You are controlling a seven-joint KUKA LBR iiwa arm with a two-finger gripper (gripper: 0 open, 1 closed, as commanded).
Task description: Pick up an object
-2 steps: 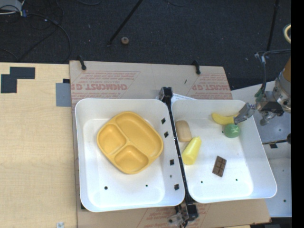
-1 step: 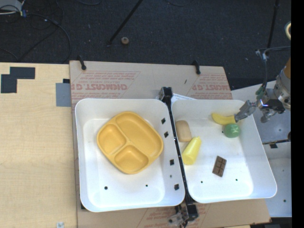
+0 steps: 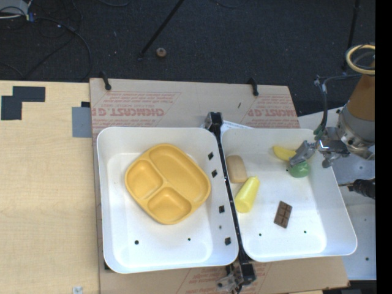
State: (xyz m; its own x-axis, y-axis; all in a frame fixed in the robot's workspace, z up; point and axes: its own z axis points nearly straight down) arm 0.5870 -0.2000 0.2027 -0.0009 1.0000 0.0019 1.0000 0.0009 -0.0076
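Chocolate bar (image 3: 282,214) lies below-left of the gripper (image 3: 304,154). Green object (image 3: 299,169) sits directly beneath it. Gripper state cannot be determined.

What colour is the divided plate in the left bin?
Yellow: the divided plate shows plainly in the camera view, lying in the left bin.

Glossy white plastic bins (image 3: 153,256), smooth matt yellow plastic plate (image 3: 167,183), printed brown cardboard (image 3: 184,106) beneath.

Dark carpeted floor (image 3: 184,29) with cables beyond pale wooden bench (image 3: 43,195).
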